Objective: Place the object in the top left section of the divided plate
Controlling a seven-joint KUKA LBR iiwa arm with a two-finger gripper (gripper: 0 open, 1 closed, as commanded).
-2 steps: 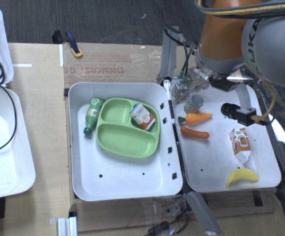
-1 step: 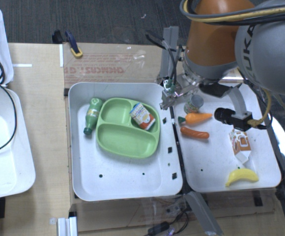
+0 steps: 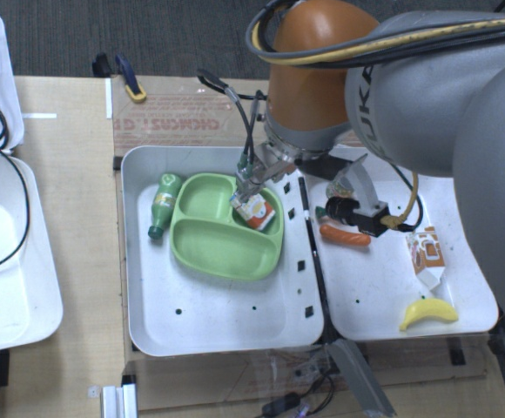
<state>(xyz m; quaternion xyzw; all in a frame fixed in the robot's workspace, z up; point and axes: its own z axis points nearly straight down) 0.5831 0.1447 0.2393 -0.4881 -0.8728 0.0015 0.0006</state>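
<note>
Over the green divided plate [image 3: 226, 255] hangs the pincer [image 3: 249, 190], clamped on a small carton [image 3: 259, 212]; a green bottle [image 3: 162, 204] lies to its left.

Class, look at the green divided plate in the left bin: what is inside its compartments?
The green divided plate has a small red and white carton in its upper right section, directly below the hand. The other two sections look bare. The hand covers part of the carton's top.
</note>
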